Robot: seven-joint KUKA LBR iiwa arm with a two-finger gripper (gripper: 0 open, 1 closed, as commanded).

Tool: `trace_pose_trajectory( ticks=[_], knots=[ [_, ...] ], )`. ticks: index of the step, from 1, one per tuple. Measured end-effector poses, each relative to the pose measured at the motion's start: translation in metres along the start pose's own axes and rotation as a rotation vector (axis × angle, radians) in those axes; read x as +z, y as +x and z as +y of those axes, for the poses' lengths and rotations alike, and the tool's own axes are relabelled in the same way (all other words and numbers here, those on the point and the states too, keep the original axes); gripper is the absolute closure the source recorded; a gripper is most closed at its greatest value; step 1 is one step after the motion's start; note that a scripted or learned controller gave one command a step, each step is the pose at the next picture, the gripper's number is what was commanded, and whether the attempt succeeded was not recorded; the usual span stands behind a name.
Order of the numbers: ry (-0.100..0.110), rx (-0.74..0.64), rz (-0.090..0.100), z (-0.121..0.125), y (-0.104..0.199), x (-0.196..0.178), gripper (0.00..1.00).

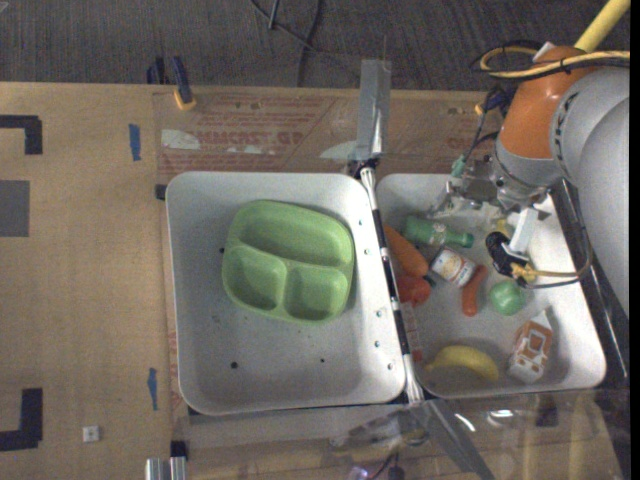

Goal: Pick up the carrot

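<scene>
The carrot (406,251) is an orange taper lying at a slant against the left wall of the right bin (585,363). Its thick end points up-left. A red item (412,289) touches its lower end. My gripper (466,194) hangs over the bin's upper middle, up and to the right of the carrot and apart from it. It sits just above a green bottle (438,233). Nothing shows in its grasp.
The right bin also holds a small jar (452,266), an orange-red piece (472,291), a green round item (507,297), a banana (466,360) and a small carton (531,348). A green divided tray (290,260) lies in the left bin (200,358). A metal divider (385,268) separates the bins.
</scene>
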State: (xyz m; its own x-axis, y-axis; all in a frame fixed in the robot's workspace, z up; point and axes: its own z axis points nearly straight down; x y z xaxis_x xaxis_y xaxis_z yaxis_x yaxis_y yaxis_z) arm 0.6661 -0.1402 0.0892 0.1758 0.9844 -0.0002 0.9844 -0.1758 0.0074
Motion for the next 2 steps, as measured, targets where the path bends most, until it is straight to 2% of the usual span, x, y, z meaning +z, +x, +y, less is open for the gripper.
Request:
trace_pose_trajectory(
  ticks=[1,2],
  knots=[
    [0.008,-0.062,0.001,-0.072,-0.031,-0.049,0.0],
    [-0.002,-0.308,-0.001,-0.143,0.006,-0.001,0.0]
  ],
)
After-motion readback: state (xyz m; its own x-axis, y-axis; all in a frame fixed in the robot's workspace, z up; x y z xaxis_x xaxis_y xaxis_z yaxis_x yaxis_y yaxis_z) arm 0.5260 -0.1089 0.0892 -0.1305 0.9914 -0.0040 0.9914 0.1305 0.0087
